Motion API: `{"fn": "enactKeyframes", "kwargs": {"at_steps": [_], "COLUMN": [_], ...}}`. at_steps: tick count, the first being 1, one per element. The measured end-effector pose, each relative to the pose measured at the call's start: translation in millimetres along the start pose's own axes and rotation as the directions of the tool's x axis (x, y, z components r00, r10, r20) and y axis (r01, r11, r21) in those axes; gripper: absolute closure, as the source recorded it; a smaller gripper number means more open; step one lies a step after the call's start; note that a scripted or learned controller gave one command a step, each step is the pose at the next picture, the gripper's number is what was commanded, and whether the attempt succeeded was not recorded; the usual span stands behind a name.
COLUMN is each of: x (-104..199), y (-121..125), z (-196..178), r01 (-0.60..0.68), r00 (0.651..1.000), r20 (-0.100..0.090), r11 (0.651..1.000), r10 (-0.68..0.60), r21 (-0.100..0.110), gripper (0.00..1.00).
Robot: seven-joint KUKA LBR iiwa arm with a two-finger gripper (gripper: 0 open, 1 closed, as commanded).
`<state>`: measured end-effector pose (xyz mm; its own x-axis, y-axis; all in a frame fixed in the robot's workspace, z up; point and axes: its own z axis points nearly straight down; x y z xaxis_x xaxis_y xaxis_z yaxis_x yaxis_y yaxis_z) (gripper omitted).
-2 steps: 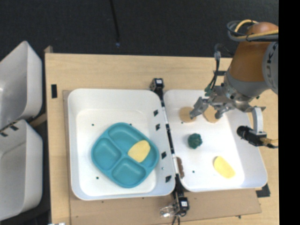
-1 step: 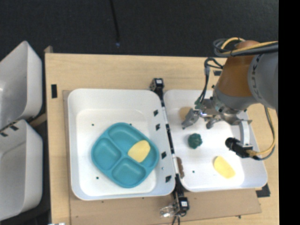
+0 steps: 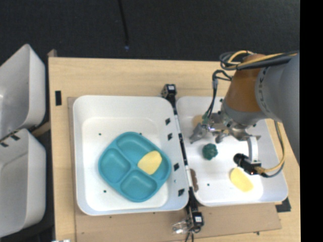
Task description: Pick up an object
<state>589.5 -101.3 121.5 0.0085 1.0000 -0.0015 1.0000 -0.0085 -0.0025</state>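
Grey arm [image 3: 262,92] reaching in over the right bin [image 3: 272,188], gripper [image 3: 212,135] low above a green ball [image 3: 210,151], finger state unclear, yellow piece [image 3: 241,180] nearby.

In the right bin I see a small, round, dark-green lumpy object [image 3: 210,151] lying near the middle, just below my wrist. A pale yellow oval piece [image 3: 241,180] lies lower right of it. Another yellow piece [image 3: 150,162], possibly soft plastic, rests on the blue sectioned plate [image 3: 121,166] in the left bin.
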Motion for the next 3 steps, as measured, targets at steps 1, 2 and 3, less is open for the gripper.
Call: {"fn": "enactKeyframes", "kwargs": {"at_steps": [1, 2, 3], "x": [-1, -2, 1], "y": [1, -8, -1], "z": [-13, -68, -114], "r01": [-0.006, 0.001, 0.011], "r00": [1.000, 1.000, 1.000], "r20": [-0.001, 0.000, 0.000], "r11": [1.000, 1.000, 1.000], "r10": [0.006, -0.001, -0.011], "r21": [-0.006, -0.009, -0.008], "gripper": [1.00, 1.00, 1.00]}}
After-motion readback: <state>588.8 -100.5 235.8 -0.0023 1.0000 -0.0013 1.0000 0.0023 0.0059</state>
